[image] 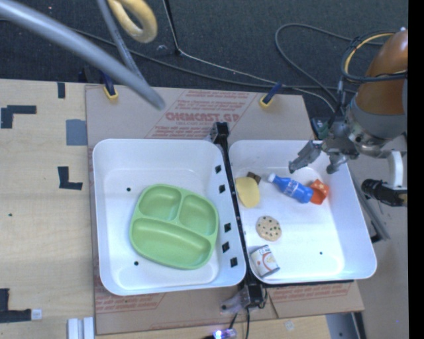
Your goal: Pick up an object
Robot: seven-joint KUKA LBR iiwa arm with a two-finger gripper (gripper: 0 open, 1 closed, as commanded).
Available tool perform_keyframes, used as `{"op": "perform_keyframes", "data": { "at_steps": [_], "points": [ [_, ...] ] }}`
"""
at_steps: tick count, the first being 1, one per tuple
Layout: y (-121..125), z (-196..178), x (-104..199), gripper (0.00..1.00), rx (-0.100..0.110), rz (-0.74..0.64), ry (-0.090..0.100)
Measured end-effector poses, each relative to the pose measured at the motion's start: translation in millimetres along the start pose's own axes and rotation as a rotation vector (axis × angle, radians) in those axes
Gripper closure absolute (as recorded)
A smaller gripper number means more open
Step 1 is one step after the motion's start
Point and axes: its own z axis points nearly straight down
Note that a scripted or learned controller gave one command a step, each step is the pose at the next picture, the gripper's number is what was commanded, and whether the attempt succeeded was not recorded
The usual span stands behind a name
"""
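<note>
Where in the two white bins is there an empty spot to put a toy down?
Right bin: bare floor at the front right, between the cookie, the small can and the right wall. Left bin: a bare strip behind the green tray. Crowded: around the blue bottle and yellow piece, below the gripper.

arm (pixel 383 79): cut off by the right edge, upper links out of frame
gripper (pixel 320 157): fingers in view and spread over the right bin, tips blurred against the white
grey tube (pixel 79 49): blurred, crosses the top left corner, upper end cut by the frame
yellow ring (pixel 136 16): top cut off by the upper edge, soft focus
small carton (pixel 265 261): label print too small to read
blue bottle (pixel 291 188): label unreadable
orange object (pixel 318 192): touching the bottle's end, kind unclear
dark bit (pixel 252 177): at the top of the yellow object, too small to tell
cardboard print (pixel 202 117): red lettering partly hidden by the bins
</note>
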Motion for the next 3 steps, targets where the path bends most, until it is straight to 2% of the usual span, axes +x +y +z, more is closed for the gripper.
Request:
{"op": "perform_keyframes", "data": {
  "at_steps": [1,3],
  "points": [
    [2.2,-6.7,0.3,0.0,-0.012,-0.003,-0.002],
    [2.1,119.5,-6.3,0.0,-0.006,-0.003,-0.001]
  ]
}}
